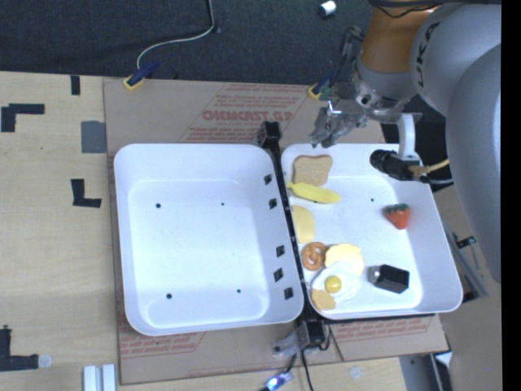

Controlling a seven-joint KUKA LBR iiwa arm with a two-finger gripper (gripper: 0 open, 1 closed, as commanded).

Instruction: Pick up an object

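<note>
**Pincer above far rim of right bin, nothing gripped**

Near edge first: in the right bin [423,287], close to its front wall, a fried egg [335,283] is seen w/ a tan chip [322,300] just below it, touching. A black block [390,278] lies to the right of the egg, apart from it and near the front-right corner. Just behind the egg a pale yellow piece [344,256] and a pretzel [313,256] are found, touching each other. A yellow cheese slice [302,222] lies further back, against the divider side. Free floor is left in the bin's centre and right part; a strawberry [398,216] sits there alone, well apart from the rest, near the right wall.

Further back, a banana [314,193] lies flat, touching the toast slice [313,169] behind it; both are close to the divider and the far rim.

The left bin [130,218] is seen beside it, walls touching along the black clips [278,251]; wide open floor there.

Farthest: the gripper [327,135] is held above the far rim of the right bin, just behind the toast, not touching it as far as can be told. Fingers are pointed down-left, drawn close together, gap v. narrow, nothing seen between them. Arm [456,63] is seen coming in from the right, over the bin's far-right corner, so room on that side is reduced. Cardboard sheet [228,112] is visible under both bins.
</note>
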